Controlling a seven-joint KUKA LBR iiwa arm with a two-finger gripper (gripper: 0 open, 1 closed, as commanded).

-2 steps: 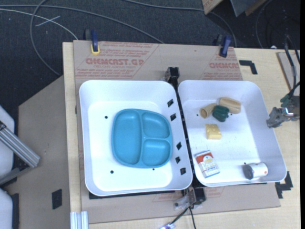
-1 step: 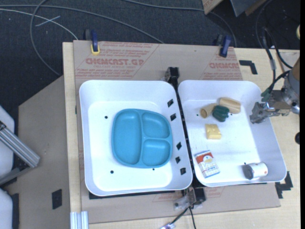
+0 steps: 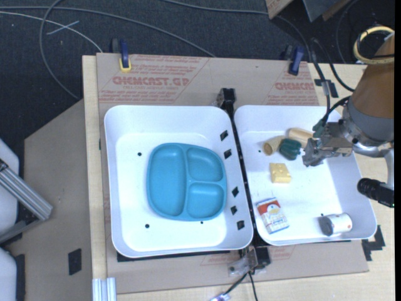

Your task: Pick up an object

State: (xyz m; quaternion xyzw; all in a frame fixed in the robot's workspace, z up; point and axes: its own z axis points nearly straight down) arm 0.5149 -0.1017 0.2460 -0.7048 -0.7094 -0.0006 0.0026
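Currently, from the overhead camera view, I record 2 shallow white bins side by side on the bench. The left bin (image 3: 119,168) holds 1 blue divided plate (image 3: 186,181) with 3 compartments, lying flat near its middle. The right bin (image 3: 351,187) holds the loose items: a dark green object (image 3: 289,147) near the far side, a small tan cork-like piece (image 3: 269,148) just beside it on its left, and a pale cylindrical piece (image 3: 299,133) just behind it. A yellow block (image 3: 280,172) lies nearer the bin's centre, a red and white carton (image 3: 272,215) rests at the near left corner, and a white cylinder with a dark end (image 3: 336,224) lies at the near right. The arm (image 3: 376,99) reaches in from the right, and its gripper (image 3: 313,155) hangs over the right bin, just right of the green object. I see nothing between the gripper's tips, and I cannot tell their state from this angle.
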